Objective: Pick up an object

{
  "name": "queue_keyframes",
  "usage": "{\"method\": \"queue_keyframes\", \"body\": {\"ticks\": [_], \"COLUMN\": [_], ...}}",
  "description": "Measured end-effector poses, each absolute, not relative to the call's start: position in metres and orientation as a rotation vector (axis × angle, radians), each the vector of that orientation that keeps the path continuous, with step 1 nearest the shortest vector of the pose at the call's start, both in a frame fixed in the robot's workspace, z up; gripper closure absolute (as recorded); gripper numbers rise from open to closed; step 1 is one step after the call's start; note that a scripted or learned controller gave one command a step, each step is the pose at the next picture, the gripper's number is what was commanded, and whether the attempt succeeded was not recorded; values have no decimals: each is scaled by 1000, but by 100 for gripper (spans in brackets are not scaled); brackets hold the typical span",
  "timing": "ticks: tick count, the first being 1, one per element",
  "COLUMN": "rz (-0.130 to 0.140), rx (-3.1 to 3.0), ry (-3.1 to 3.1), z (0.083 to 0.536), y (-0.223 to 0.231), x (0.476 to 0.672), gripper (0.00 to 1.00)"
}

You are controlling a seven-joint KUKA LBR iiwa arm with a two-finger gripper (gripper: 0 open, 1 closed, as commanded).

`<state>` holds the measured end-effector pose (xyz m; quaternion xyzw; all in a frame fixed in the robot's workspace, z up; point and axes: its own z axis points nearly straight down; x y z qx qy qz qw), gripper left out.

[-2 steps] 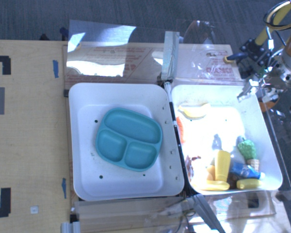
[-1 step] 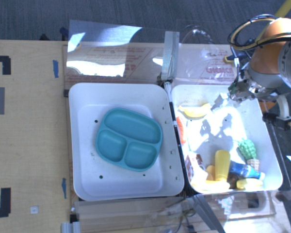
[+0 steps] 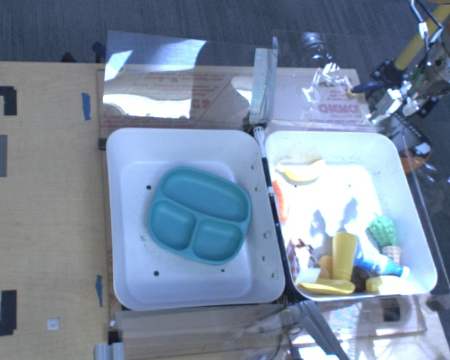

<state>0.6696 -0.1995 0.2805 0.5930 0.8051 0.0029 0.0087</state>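
Objects for picking lie heaped in the right bin (image 3: 405,193), most of them crowded along its near edge. A yellow block (image 3: 344,254) stands upright near the middle of that edge, with a flat yellow piece (image 3: 325,288) lying in front of it against the near wall. Just beside the block, toward the bin's right corner, a green knobbly toy (image 3: 383,232) leans above a white and blue bottle (image 3: 381,263). A banana (image 3: 300,173) lies by itself near the far edge, well apart from the heap, and an orange strip (image 3: 278,201) sits against the left wall. The left bin (image 3: 127,201) carries a teal divided plate (image 3: 199,214) around its middle. The gripper (image 3: 390,103) hangs beyond the right bin's far right corner, outside its rim, with nothing visibly between its fingers; I cannot tell whether the jaws are apart or together.
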Motion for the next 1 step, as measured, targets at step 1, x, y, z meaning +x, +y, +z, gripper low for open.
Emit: {"method": "queue_keyframes", "body": {"ticks": [1], "rz": [1], "rx": [1445], "ry": [2792], "z": [220], "y": [-129], "x": [667], "gripper": [0]}}
